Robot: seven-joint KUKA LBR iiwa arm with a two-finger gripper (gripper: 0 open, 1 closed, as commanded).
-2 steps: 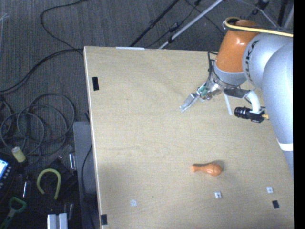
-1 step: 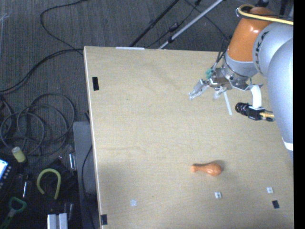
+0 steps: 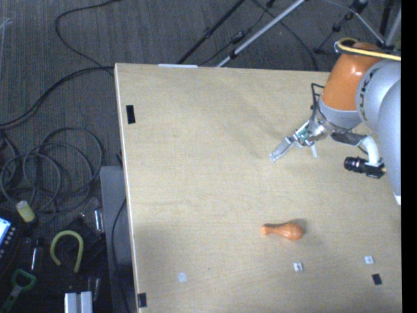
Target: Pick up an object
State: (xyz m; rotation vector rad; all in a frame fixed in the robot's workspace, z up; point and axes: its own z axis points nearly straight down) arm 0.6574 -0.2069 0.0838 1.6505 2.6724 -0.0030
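Orange object point(image 3: 284, 230) is seen lying alone near the counter's point(image 3: 195, 175) front edge; the end effector point(image 3: 281, 152) hangs well apart, seemingly closed on nothing.

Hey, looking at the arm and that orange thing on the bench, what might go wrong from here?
The pincer sits well away from the orange pear-shaped object, so a straight descent here would likely close on bare bench. The object looks rounded with a narrow neck, so it may roll or slip out when squeezed. It also lies low and flat, leaving the fingertips little to catch.
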